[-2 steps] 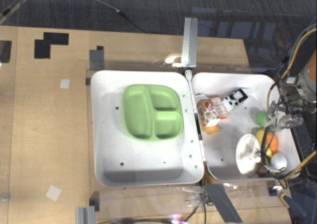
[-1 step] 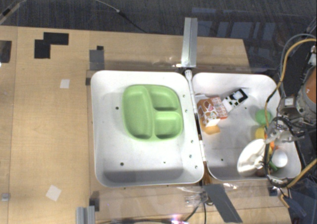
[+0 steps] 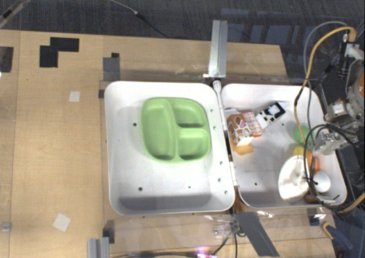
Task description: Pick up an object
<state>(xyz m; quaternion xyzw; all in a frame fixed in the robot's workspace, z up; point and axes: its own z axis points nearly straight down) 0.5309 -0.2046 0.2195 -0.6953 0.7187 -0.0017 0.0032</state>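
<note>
1. Two white bins: left bin [image 3: 122, 182], right bin [image 3: 256, 191].
2. One green divided tray [image 3: 174, 128], in the left bin.
3. One printed snack packet [image 3: 244, 127].
4. One black-and-white piece [image 3: 271, 113].
5. One white cup [image 3: 292, 178].
6. One robot arm [image 3: 345, 108].

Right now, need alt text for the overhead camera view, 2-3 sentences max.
Two shallow white bins sit side by side on a wooden bench: the left bin holds a green divided tray, the right bin a small printed packet, a black-and-white item, a white cup-like object and other small pieces. The robot arm, trailing cables, reaches in from the right above the right bin's far side.
</note>
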